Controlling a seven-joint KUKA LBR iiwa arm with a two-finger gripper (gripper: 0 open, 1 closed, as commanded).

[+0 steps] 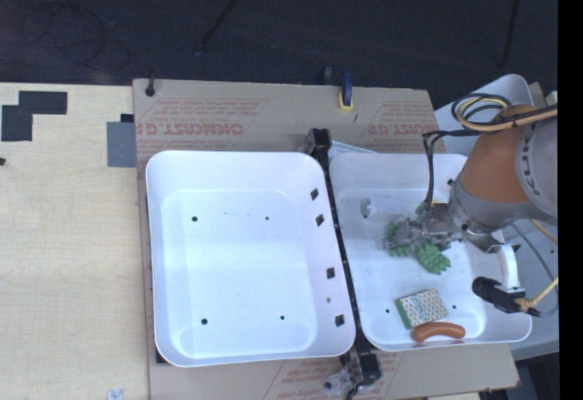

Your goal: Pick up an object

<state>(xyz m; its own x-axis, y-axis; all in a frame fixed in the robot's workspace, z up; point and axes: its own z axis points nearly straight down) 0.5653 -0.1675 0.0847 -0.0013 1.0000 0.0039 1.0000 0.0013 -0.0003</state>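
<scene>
In the right bin (pixel 383 172) a cluster of green leafy plastic pieces (pixel 431 257) lies near the middle. My gripper (pixel 417 231) is down in that bin, right on top of the cluster's darker left part (pixel 396 234), with the arm's orange band (pixel 492 166) behind it to the right. A square pad with a green-and-white pattern (pixel 422 307) lies near the bin's front. Just in front of the pad rests an orange sausage-shaped object (pixel 438 332). A small grey piece (pixel 365 207) sits farther back in the bin.
The left bin (pixel 182 172) stands beside the right one, with a black divider strip (pixel 330 239) between them. Both rest on a cardboard sheet (pixel 237 116). A blue and yellow clamp (pixel 346 93) is at the sheet's far edge.
</scene>
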